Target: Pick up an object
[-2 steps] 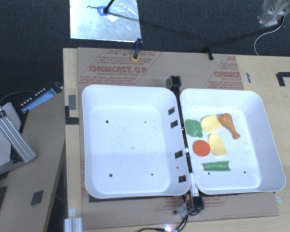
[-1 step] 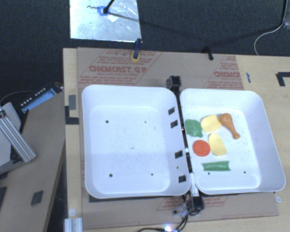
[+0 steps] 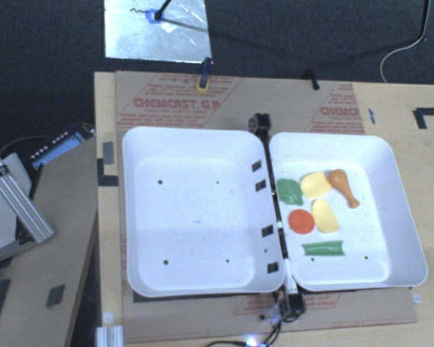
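Six little plastic food toys sit bunched in the right white bin point(image 3: 390, 194): green leafy piece point(image 3: 289, 191), two yellow lumps point(image 3: 315, 184) point(image 3: 325, 216), orange-brown drumstick point(image 3: 342, 185), red round disc point(image 3: 301, 222), flat green bar point(image 3: 323, 248). Gripper state? Can't tell from here.

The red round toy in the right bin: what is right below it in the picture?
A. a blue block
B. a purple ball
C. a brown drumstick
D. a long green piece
D: the long green piece lies just below the red round toy in the right bin, while the brown drumstick sits higher up.
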Controlling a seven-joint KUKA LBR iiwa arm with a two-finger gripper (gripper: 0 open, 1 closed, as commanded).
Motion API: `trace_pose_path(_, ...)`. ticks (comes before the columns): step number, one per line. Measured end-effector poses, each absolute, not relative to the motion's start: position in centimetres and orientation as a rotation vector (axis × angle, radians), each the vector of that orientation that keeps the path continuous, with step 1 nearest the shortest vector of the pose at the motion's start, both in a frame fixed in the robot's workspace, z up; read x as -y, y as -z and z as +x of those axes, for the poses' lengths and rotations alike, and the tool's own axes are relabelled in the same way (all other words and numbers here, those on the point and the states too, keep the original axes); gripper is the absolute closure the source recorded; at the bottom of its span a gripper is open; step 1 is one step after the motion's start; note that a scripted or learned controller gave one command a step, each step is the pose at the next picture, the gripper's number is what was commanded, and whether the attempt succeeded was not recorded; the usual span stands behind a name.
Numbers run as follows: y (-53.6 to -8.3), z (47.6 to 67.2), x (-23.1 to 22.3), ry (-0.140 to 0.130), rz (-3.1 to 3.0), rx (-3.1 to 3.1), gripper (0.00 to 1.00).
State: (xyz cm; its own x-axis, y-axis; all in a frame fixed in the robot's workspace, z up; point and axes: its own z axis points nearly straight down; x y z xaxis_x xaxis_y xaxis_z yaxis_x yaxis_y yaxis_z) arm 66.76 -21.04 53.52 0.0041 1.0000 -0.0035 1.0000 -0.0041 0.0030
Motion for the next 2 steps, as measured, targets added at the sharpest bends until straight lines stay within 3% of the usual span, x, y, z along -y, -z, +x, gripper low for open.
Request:
trace_pose_path(1, -53.6, 65.1, 20.7, -0.002, 2.220, -2.219, 1.00)
trace_pose_path(2, -53.5, 66.9, 20.4, -0.001, 2.213, -2.225, 1.00)
